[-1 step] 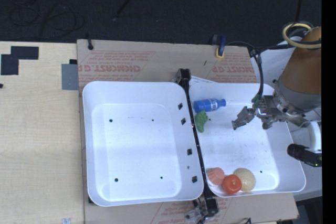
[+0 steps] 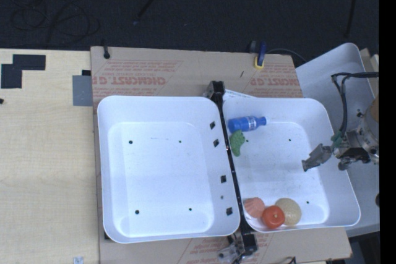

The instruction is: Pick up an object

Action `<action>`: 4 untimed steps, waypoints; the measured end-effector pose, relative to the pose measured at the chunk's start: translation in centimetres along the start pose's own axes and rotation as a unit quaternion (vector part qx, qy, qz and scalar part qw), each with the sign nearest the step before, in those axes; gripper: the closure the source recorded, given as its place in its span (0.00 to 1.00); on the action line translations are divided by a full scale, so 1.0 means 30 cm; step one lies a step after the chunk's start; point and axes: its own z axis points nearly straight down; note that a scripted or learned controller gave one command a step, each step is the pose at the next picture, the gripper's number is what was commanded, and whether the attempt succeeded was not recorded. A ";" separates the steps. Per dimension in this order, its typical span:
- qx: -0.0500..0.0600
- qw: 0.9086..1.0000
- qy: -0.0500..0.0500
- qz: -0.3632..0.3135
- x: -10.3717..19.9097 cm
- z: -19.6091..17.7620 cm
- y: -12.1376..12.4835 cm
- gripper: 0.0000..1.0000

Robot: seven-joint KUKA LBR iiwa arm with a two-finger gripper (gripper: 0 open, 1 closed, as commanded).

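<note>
Gripper (image 2: 322,156) at right bin's (image 2: 334,127) right edge | fingers apparently spread, empty | descend squarely over blue bottle (image 2: 247,123), centre-frame.

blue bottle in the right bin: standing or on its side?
On its side. The blue bottle lies lengthwise near the right bin's far-left corner, white cap pointing right, just above the green piece.

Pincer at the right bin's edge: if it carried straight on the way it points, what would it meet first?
The pincer points left and slightly down. Its way looks free over bare floor of the right bin; the floor likely comes first, though height is unclear.
</note>
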 end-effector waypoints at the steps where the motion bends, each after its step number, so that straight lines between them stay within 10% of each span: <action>1: -0.003 1.000 0.000 -0.006 0.120 0.019 0.308 0.00; 2: -0.001 1.000 0.000 0.000 -0.128 -0.064 0.127 0.00; 3: -0.001 1.000 0.000 -0.005 -0.152 0.175 0.332 0.00; 4: -0.002 1.000 0.002 -0.009 0.346 0.161 0.486 0.00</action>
